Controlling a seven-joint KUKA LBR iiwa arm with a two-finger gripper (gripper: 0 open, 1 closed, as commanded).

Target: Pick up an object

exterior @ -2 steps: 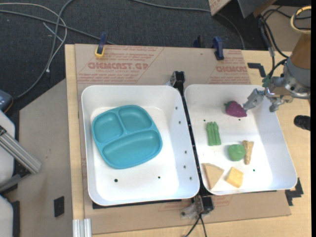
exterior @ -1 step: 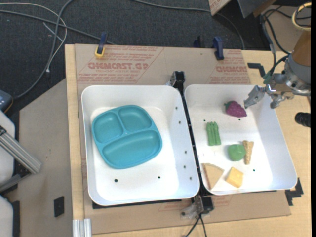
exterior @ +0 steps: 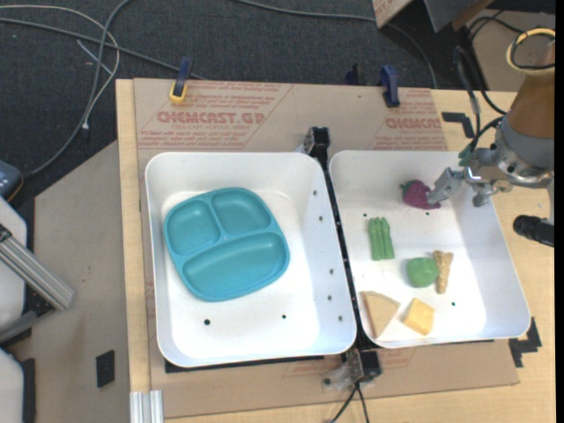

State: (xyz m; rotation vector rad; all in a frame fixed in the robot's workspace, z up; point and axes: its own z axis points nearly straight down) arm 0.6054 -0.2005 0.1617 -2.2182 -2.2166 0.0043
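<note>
Purple toy food (exterior: 416,193): lies in the far part of the right bin (exterior: 493,263), just left of the jaws.
Jaws (exterior: 460,183): spread apart, one finger near the purple piece, nothing between them.
Arm (exterior: 529,130): reaches in over the right bin's far corner.
Green asparagus-like piece (exterior: 381,238): middle of the right bin.
Round green piece (exterior: 422,271): touching a tan piece (exterior: 442,270).
Tan wedge (exterior: 379,312) and yellow block (exterior: 419,316): near edge.
Left bin (exterior: 176,324): holds a teal divided plate (exterior: 227,242).

divided plate (exterior: 227,242) in left bin (exterior: 167,183), food in right bin (exterior: 493,271)
</note>
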